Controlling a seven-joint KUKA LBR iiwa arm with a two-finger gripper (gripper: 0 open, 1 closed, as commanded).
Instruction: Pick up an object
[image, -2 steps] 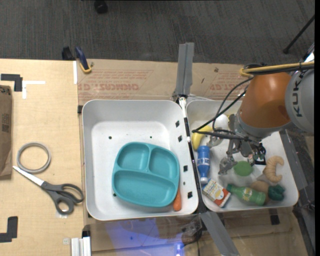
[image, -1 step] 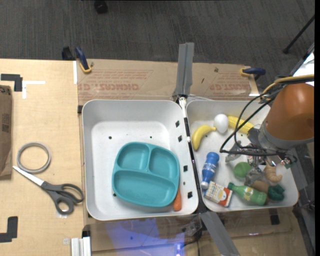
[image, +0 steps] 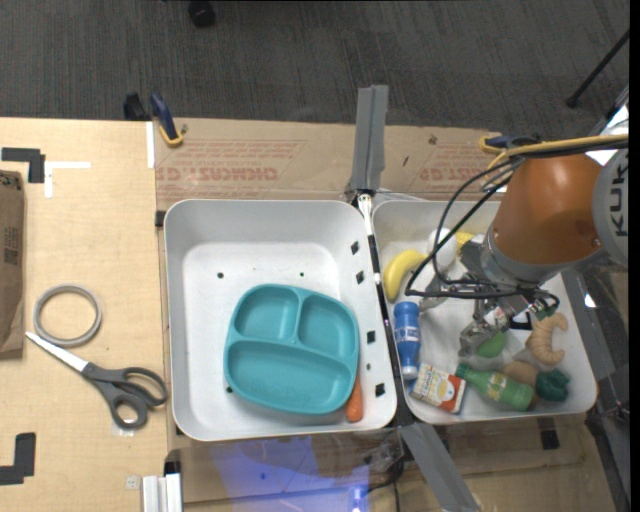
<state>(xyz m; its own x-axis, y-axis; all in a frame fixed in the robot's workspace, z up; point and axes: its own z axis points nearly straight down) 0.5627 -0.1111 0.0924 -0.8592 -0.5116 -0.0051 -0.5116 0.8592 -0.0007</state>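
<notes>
Hovering pincer (image: 490, 322): low in the right bin (image: 578, 400); grip state cannot be told.
Just beneath: green object (image: 490, 345).
Beside: croissant (image: 546, 340), green bottle (image: 500, 388).
Risk: crowded items may deflect the grasp.

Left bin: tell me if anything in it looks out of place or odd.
One thing stands out. A small orange carrot-like piece lies wedged between the teal divided plastic tray and the shallow white left bin's front right wall, partly tucked under the tray's edge. The tray itself sits flat, slightly rotated.
</notes>
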